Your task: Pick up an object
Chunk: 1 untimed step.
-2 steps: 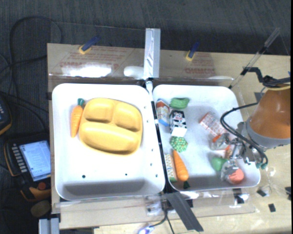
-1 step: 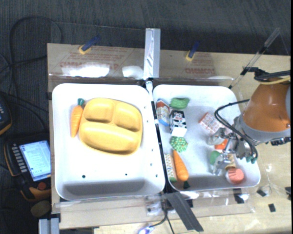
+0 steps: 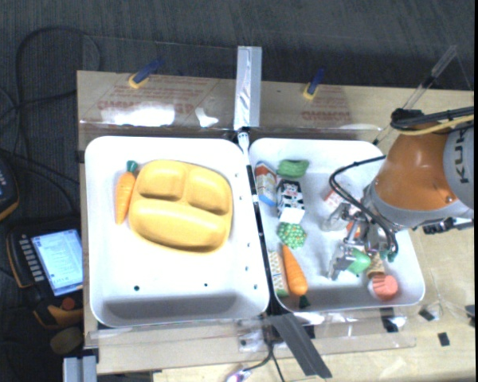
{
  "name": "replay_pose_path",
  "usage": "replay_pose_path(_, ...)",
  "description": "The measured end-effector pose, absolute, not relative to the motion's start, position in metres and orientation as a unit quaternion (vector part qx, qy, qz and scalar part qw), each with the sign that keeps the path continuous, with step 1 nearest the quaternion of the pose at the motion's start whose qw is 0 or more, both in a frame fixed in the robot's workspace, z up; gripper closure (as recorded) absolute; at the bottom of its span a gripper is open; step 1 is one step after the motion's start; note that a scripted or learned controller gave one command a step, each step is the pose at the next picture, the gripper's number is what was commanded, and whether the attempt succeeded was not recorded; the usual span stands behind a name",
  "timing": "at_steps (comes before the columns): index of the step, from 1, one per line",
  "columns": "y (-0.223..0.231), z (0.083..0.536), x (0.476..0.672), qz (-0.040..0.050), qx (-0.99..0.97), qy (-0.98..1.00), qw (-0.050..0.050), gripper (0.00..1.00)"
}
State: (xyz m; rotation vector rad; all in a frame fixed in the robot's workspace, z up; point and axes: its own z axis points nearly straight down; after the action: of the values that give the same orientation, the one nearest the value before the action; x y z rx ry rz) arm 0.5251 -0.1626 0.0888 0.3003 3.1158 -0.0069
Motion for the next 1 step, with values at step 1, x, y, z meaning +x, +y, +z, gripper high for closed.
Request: replay_pose_path(1, -0.2235, 0.0894, 0.4895, -0.0017, -0.045, 0.999, 0.007, 0.00)
